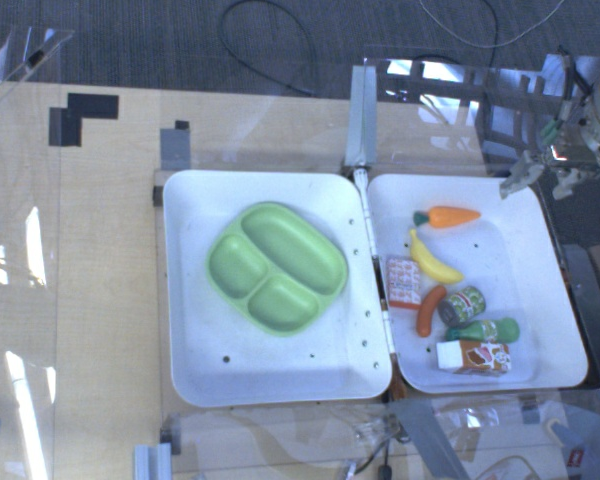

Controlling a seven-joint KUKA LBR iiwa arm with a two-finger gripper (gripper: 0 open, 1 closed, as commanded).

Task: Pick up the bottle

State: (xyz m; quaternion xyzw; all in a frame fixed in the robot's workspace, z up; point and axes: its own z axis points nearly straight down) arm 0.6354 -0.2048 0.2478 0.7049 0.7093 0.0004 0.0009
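The green bottle (487, 329) lies on its side near the front of the right bin (555, 268), wedged between a can (461, 304) and a carton (475, 356), while the hand (540, 173) hovers over the far right corner, its grip unreadable from here.
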